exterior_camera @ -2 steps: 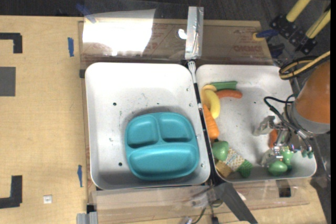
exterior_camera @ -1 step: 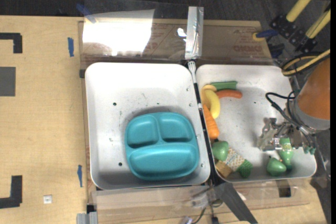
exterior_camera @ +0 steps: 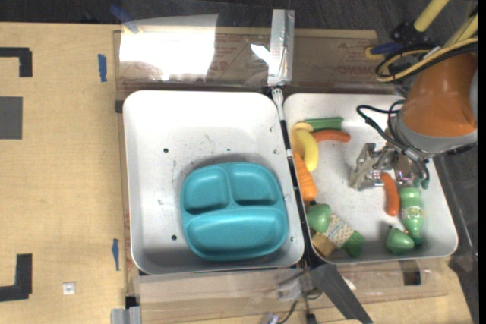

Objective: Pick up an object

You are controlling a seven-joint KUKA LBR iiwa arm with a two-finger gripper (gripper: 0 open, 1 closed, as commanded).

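Toy food heaped in right bin — banana, carrot, green pepper along left wall, orange sausage just beside pincer. Pincer low over bin floor, nothing visibly gripped (open or closed: cannot tell). Probably placed for a try at that sausage — teal tray alone in left bin.

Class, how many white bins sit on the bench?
2: the left bin holds a teal divided plate; the right bin holds toy foods, with the gripper inside.
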